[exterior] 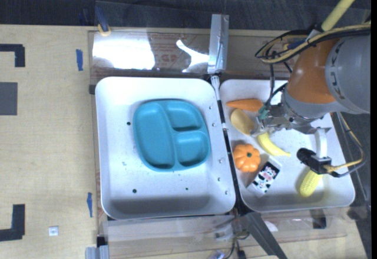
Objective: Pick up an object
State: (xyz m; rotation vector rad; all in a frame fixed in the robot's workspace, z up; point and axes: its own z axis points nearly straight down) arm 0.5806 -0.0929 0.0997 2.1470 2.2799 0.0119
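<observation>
The right bin holds an orange carrot, a pale yellow rounded fruit, a banana, a small orange pumpkin, a black-and-white patterned block and a yellow corn cob. My gripper hangs low over the bin's upper left part, between the carrot's right end and the banana's upper end, right of the yellow fruit. The wrist and its orange band hide what lies directly beneath.
In the left bin lies a blue divided tray. A black part on a cable hangs above the corn. A metal divider and clear sheet stand behind the bins. Wooden bench surface lies to the left.
</observation>
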